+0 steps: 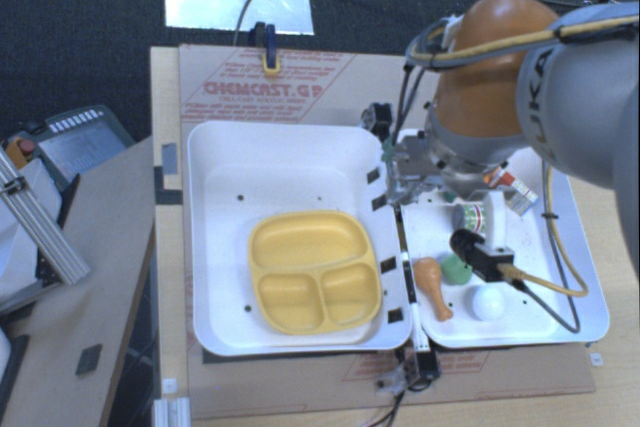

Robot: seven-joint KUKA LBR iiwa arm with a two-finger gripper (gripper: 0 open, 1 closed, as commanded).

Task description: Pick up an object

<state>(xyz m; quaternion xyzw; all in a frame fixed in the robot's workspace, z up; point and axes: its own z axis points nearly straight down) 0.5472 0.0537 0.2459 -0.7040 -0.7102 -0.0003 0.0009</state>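
Arm (pixel 520 85) hangs over right bin (pixel 585 315), wrist hiding its far half; gripper state: cannot tell. Candidates lie at the near edge: orange drumstick (pixel 432 283) by the divider, green piece (pixel 457 269) just beside it, white ball (pixel 488 302) nearer the front rim. Yellow tray (pixel 312 267) sits in left bin (pixel 220 175). Advice: choose the ball or drumstick, descend straight, avoid the cable (pixel 545 287).
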